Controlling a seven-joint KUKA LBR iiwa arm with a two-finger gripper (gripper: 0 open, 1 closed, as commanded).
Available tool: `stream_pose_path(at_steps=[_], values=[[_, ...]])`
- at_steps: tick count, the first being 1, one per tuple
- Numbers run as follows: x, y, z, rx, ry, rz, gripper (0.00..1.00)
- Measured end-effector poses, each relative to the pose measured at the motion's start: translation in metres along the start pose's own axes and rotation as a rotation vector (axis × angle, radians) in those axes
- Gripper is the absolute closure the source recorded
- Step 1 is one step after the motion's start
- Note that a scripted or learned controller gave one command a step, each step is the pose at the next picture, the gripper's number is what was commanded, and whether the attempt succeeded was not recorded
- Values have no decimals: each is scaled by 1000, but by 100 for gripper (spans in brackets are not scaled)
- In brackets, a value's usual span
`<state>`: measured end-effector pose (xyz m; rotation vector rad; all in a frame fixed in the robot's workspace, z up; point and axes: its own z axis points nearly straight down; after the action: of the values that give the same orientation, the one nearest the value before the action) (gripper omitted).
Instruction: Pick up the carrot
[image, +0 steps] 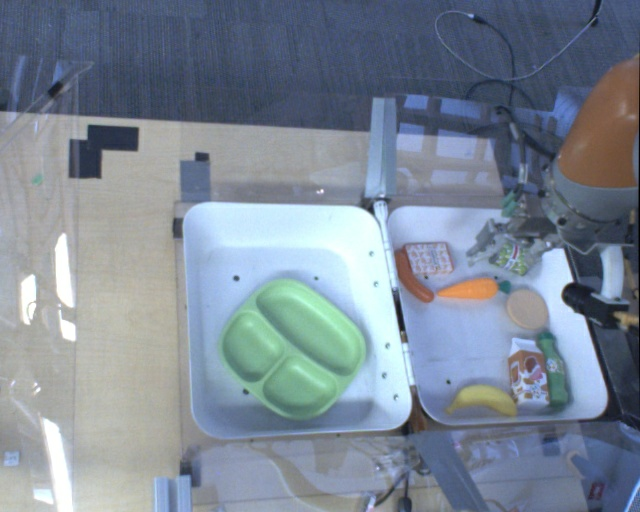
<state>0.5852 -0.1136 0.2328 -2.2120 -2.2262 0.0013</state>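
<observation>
The orange carrot (467, 290) with a green tip lies on its side in the middle of the right bin (590, 405). My gripper (513, 240) hovers over the bin's far right part, up and to the right of the carrot and apart from it. Its fingers (487, 240) are spread open. A small green-and-white packet (515, 260) lies just under the gripper; I cannot tell whether it touches it.
The right bin also holds a red sausage (412, 277), a small printed box (430, 259), a tan round cookie (527, 308), a banana (482, 400), a carton (525, 375) and a green bottle (553, 370). A green divided plate (292, 347) sits in the left bin (200, 300).
</observation>
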Motion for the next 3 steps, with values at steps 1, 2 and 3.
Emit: stream_pose_path(at_steps=[1,2,3], values=[[-9,-4,145,-10,-2,-208,0],[-27,80,148,11,2,-75,0],[-30,77,140,24,-1,-77,100]])
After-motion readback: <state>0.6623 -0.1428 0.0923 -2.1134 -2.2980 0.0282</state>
